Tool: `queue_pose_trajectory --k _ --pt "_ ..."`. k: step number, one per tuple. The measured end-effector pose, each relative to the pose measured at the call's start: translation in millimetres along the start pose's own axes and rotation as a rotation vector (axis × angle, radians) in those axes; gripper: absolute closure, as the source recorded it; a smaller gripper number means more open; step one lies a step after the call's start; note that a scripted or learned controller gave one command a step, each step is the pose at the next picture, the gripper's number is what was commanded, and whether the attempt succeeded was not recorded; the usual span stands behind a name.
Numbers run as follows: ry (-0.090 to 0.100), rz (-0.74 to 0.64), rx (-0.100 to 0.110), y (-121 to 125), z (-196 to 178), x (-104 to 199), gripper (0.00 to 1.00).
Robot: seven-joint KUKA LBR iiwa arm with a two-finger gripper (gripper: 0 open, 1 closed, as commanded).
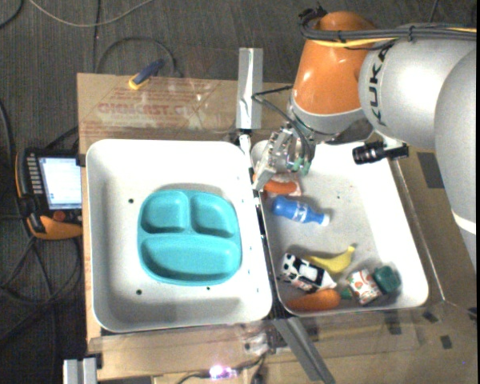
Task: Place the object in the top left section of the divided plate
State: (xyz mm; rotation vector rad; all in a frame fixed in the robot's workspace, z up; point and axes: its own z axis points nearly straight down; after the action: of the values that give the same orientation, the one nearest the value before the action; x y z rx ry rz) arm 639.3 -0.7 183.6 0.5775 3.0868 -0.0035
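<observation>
claw [282, 160] low over red object [282, 187] in right bin [412, 238], finger state unclear, teal divided plate [190, 237] left.

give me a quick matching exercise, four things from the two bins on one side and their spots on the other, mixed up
Things:
1. divided plate
2. blue bottle
3. banana
4. carrot

Places:
A. against the right bin's near edge
B. middle of the right bin, just below the gripper
C. in the left bin
D. right bin, between the bottle and the near-edge toys

Pairs: 1-C, 2-B, 3-D, 4-A
</observation>
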Motion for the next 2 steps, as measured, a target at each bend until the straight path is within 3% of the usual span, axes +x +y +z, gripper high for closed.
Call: queue_pose_trajectory --k 1,2 --pt "-0.001 -0.085 -0.002 42.1 -29.5 29.2 1.0" --pt "-0.002 -0.159 -0.004 122.1 -96.4 37.5 1.0"
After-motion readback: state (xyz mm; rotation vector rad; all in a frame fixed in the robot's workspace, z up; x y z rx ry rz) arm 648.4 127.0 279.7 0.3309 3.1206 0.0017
